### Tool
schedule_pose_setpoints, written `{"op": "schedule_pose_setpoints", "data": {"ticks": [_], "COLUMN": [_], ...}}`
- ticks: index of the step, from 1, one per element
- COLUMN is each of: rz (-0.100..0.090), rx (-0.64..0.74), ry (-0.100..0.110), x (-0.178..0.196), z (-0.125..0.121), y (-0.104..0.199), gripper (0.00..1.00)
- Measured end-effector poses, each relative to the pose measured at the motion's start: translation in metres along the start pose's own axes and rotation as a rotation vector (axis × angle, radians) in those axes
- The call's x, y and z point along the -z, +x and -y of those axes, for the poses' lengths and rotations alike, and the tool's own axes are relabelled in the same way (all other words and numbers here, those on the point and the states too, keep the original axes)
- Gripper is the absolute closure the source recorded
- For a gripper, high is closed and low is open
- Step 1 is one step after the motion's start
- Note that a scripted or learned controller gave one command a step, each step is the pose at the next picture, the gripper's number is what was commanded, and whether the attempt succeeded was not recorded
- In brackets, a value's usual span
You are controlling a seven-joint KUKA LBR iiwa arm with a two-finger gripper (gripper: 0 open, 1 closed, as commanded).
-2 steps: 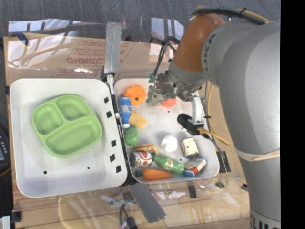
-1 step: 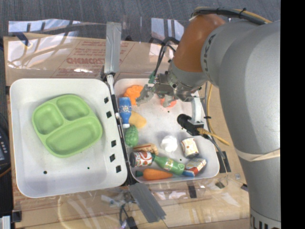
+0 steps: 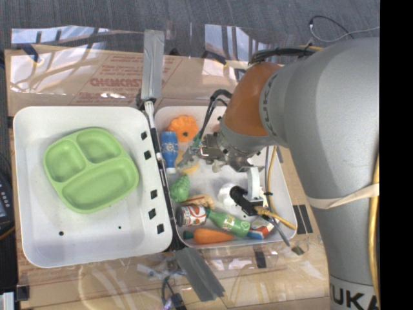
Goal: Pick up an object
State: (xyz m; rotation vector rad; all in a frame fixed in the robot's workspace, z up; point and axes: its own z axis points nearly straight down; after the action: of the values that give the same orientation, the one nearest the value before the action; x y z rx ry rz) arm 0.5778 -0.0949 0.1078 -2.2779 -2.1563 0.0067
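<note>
The gripper (image 3: pixel 193 151) reaches into the right bin (image 3: pixel 287 212) near its left wall, above cluttered toys.

Matt green plastic tray (image 3: pixel 91 169) in a smooth white plastic bin (image 3: pixel 26 192); brown cardboard (image 3: pixel 90 76) under glossy clear film.

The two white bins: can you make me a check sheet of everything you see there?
Surface: left bin and right bin side by side.
Job's things: orange pumpkin, blue bottle, green bottle, carrot, can in the right bin.
Clutter: green divided plate in the left bin.
Gripper: gripper low in the right bin.
Cables: black cable by the wrist.
Surroundings: cardboard, grey carpet.
</note>
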Motion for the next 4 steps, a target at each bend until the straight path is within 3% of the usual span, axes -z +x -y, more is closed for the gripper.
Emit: {"op": "schedule_pose_setpoints", "data": {"ticks": [1,2,3,4], "rz": [0.000,0.000,-0.001,-0.002], "rx": [0.003,0.004,-0.058,-0.055], "ry": [0.001,0.001,0.000,0.003], "x": [0.010,0.010,-0.017,-0.007], "z": [0.000,0.000,-0.002,-0.002], "y": [0.000,0.000,-0.001,-0.001], "gripper": [1.00,0.00,0.00,1.00]}}
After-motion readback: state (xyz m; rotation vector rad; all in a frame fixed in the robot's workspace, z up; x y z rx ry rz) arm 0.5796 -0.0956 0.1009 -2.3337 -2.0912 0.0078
